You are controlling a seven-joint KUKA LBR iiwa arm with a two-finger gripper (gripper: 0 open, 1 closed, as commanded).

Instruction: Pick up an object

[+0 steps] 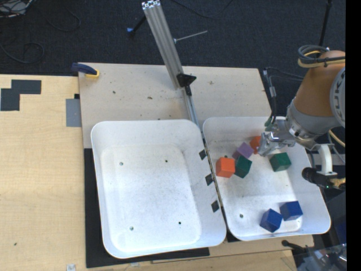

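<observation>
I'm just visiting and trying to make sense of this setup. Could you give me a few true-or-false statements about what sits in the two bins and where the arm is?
1. All the blocks lie in the right bin. True.
2. Two blue blocks sit near that bin's front edge. True.
3. The orange block lies alone, far from the others. False: it sits right beside a dark green block, with a purple block just behind.
4. The tool hangs over the left bin. False: it is over the right bin, near another green block.
</observation>
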